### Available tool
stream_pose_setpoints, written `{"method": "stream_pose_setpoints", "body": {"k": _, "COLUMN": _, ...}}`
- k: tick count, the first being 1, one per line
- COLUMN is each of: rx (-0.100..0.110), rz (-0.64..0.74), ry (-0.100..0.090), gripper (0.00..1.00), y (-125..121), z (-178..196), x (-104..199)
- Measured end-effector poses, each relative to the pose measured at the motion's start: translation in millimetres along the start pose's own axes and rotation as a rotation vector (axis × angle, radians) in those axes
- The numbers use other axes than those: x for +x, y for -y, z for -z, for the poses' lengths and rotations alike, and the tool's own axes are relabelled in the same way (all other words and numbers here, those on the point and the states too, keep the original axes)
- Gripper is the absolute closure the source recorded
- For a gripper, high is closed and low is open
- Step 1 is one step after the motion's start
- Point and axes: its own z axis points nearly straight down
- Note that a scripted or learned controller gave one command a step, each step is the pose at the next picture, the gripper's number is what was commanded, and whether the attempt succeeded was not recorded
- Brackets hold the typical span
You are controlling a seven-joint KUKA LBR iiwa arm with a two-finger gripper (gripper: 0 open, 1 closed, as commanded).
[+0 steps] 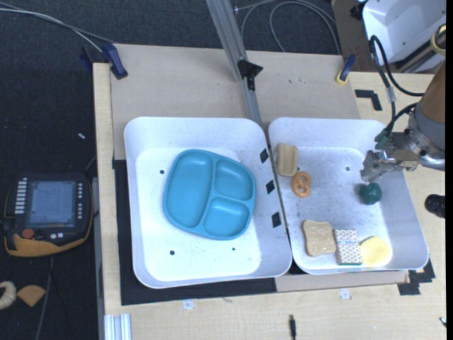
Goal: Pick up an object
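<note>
A wooden worktop (212, 69) seen from above carries two shallow white bins side by side. The left bin (141, 190) holds a blue divided plate (209, 193). The right bin (333, 137) holds a tan bread piece (286, 159), a small orange pretzel (301, 185), a slice of toast (319, 237), a checked cracker (347, 246), a yellow disc (375, 251) and a small dark green ball (369, 193). The robot's hand (375, 167) reaches in from the right and hovers just above the ball, which lies directly below it, slightly toward the camera; whether it is spread or pressed together I cannot tell
</note>
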Motion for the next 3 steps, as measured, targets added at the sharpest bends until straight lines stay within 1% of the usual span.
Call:
{"method": "stream_pose_setpoints", "body": {"k": 1, "rx": 0.001, "rz": 0.0, "ry": 0.0, "gripper": 1.0, "y": -9, "z": -7, "x": 57}}
{"method": "stream_pose_setpoints", "body": {"k": 2, "rx": 0.0, "rz": 0.0, "ry": 0.001, "gripper": 1.0, "y": -30, "z": -21, "x": 110}}
{"method": "stream_pose_setpoints", "body": {"k": 3, "rx": -0.001, "rz": 0.0, "ry": 0.0, "gripper": 1.0, "y": -40, "z": -21, "x": 166}}
